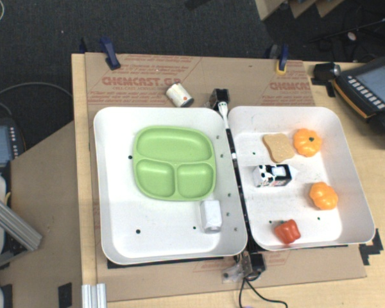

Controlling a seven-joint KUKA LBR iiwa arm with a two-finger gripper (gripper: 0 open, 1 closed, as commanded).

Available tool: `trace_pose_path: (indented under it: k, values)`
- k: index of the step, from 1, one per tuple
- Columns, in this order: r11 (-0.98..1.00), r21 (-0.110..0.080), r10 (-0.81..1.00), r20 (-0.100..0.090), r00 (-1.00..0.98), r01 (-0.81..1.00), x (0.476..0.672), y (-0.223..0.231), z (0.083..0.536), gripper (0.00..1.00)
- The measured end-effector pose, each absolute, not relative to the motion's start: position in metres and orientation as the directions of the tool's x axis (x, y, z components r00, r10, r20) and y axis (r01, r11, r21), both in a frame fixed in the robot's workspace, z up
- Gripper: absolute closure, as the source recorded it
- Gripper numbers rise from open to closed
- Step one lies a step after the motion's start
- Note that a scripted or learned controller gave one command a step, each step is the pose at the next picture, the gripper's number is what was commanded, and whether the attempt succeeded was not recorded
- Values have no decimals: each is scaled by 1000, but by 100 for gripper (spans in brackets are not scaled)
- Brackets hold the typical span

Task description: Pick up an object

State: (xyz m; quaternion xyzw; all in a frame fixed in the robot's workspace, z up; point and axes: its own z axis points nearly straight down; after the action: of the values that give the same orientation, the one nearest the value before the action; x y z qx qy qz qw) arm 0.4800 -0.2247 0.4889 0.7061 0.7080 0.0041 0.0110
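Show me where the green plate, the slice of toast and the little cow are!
green plate [174, 147], camera view, floor of its big top compartment.
slice of toast [278, 147], camera view, middle of its tan face.
little cow [272, 176], camera view, middle of its black-and-white body.

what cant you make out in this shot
- The small white block below the green tray in the left bin: too pale against the white floor to identify.
- The black and white toy in the right bin: too small to read its shape.
- The dark device at the right: cut off by the edge.
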Motion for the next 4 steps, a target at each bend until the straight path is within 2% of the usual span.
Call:
trace_pose_path:
  k: [1, 2, 3, 4]
  values:
    - [7, -11, 1000, 5, -6, 1000, 479, -157, 368, 0]
    - [-3, 15, 1000, -7, 3, 1000, 480, -198, 480, 0]
    - [9, -16, 1000, 6, -9, 1000, 478, -104, 332, 0]
    - [-1, 22, 1000, -6, 1, 1000, 480, -136, 494, 0]
